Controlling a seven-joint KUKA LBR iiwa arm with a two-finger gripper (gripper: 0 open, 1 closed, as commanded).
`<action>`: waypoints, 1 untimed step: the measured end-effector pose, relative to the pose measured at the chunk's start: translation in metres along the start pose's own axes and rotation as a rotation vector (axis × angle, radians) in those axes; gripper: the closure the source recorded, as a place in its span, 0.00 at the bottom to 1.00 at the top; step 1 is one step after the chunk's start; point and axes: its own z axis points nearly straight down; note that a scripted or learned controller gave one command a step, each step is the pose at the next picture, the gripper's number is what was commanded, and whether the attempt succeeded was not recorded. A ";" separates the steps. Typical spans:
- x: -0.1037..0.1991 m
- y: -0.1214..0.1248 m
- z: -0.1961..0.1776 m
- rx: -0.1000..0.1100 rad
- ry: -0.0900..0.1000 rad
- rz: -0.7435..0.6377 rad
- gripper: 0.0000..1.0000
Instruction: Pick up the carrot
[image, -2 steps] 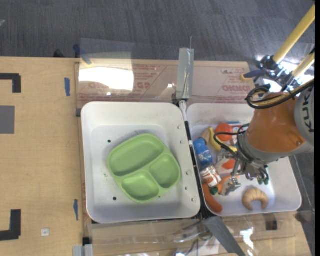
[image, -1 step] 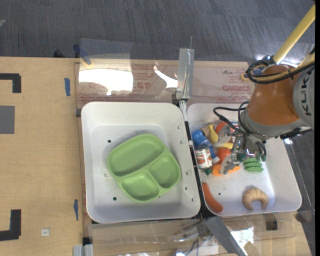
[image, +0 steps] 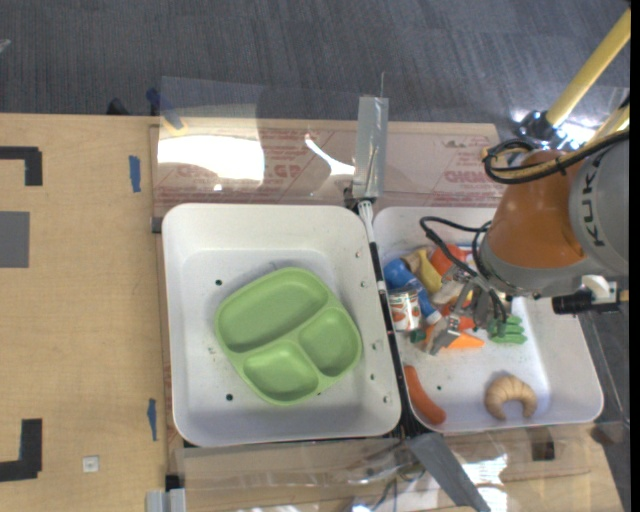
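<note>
Currently the gripper (image: 462, 322) is lowered into the right bin (image: 575, 385), among a cluster of small items, directly above the carrot (image: 462, 343). The carrot lies flat on the bin floor, touching the gripper tips; whether the gripper is apart or together cannot be determined. A small bottle (image: 404, 303) stands just left of it. A croissant (image: 511, 395) lies nearby. The left bin (image: 190, 250) holds a green divided plate (image: 288, 334).
</note>
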 end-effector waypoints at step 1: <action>0.068 -0.032 -0.001 0.000 -0.004 0.072 0.00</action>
